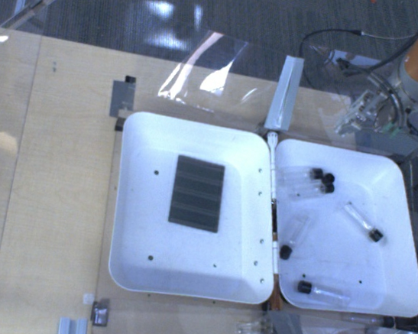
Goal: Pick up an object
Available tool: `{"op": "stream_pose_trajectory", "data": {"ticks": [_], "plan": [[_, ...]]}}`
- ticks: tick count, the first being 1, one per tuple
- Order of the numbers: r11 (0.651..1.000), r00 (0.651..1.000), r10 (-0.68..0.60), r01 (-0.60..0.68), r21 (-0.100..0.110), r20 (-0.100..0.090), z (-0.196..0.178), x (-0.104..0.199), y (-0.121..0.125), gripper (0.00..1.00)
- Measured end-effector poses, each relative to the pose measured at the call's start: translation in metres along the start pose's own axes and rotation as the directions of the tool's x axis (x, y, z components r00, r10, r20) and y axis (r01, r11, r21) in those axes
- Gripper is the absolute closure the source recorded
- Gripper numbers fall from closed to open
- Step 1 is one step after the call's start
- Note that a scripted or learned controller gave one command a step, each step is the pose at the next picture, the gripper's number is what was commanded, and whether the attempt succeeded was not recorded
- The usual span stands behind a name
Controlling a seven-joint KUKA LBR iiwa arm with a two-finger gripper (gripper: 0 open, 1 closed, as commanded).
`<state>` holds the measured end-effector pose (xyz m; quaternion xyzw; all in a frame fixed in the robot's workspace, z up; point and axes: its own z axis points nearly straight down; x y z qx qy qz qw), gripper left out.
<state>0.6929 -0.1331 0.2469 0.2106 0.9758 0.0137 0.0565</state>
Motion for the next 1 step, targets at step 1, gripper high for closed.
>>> {"op": "stream_pose_trajectory", "data": {"ticks": [1], "plan": [[1.0,1.0,-0.002,0.002,-0.006,0.012,-0.0135,-0.0033,0.0029,1.0]]}}
